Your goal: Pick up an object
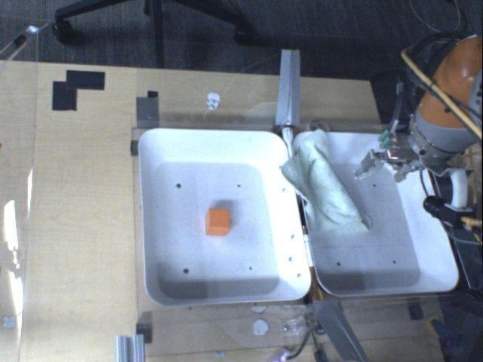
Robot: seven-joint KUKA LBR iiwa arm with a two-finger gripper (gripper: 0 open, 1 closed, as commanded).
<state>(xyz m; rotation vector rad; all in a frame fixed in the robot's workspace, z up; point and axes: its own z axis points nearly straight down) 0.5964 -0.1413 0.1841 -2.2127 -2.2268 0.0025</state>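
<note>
A small orange cube (218, 222) sits near the middle of the left white bin (162, 202), in the lower left part of the picture. It rests flat on the bin floor and nothing is touching it.

A pale green crumpled cloth (326, 187) lies in the right white bin (407, 270). It runs from the top left corner of that bin down toward the middle, and its upper edge laps over the wall between the two bins.

The grey robot arm with the orange band (445, 89) comes in from the upper right of the picture. Its two-finger gripper (373, 164) hangs over the upper part of the right bin, just to the right of the cloth. The metal tips point left and down toward the cloth, but they are small and a bit blurry, so nobody can tell how wide they are. Nothing can be seen between them.

The job looks like it has hardly begun. No object has been lifted yet, since the cube and the cloth both lie in their bins. The gripper is close to the cloth and far from the cube, so the cloth seems the likely thing to grab. What is left is to come down, close on something and lift it
</note>
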